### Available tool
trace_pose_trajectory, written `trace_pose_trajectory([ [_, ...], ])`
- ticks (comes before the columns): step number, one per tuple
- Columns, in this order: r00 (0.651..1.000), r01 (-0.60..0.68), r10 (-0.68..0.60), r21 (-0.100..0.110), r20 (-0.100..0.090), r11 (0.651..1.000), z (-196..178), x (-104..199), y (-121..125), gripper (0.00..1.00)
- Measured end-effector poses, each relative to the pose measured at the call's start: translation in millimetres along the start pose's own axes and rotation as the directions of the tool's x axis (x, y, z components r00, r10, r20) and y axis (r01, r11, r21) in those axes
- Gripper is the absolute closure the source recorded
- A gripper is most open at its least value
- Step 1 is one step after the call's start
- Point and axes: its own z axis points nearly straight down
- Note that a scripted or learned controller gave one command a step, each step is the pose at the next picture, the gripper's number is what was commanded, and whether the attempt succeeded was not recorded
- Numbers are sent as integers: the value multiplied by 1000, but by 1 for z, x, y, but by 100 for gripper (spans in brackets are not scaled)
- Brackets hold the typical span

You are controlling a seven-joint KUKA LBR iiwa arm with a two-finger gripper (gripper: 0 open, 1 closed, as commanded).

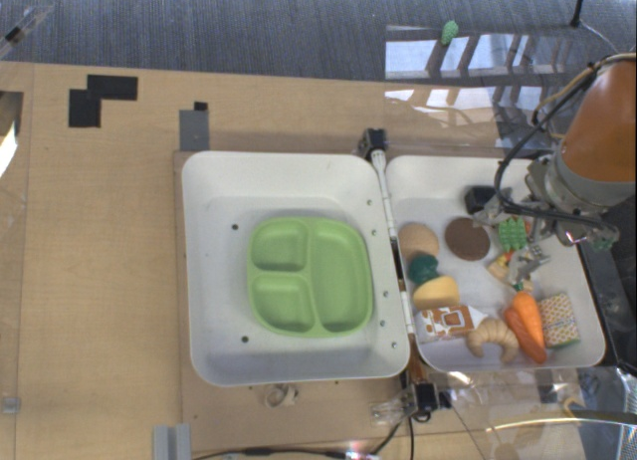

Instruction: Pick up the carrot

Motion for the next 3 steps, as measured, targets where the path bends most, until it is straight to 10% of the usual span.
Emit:
trace_pose_trajectory([
  [1,987,161,-161,2,7,987,87,26,-35,0],
  [2,986,168,-168,13,18,986,70,21,-35,100],
  [3,986,168,-169,12,17,986,70,21,-35,0],
])
